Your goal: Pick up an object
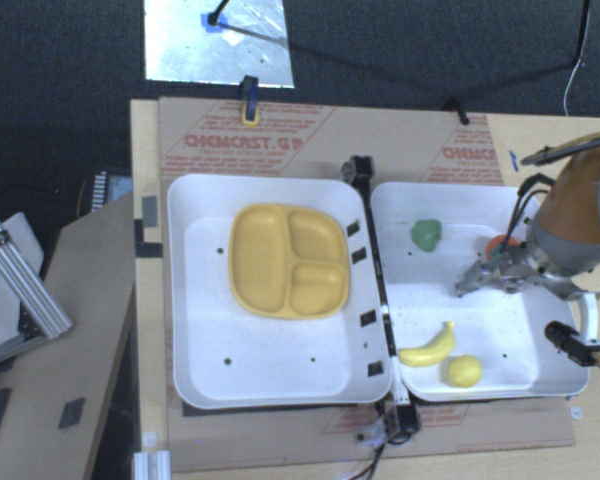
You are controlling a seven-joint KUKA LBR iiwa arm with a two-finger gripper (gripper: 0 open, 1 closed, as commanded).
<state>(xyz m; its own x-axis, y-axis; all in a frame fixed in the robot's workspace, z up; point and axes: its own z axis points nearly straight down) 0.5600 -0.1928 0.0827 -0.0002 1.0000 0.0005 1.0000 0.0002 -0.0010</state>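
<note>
Banana beside lemon, green toy near pincer, grip state unclear

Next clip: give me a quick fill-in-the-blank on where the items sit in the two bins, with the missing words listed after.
1. The yellow divided plate lies in the ____ bin as the camera sees it.
2. The banana lies right beside a yellow ____ in the right bin.
3. The small object near the right bin's far wall is ____ in colour.
4. The hand is over the ____ bin.

Missing words: left; lemon; green; right
</note>
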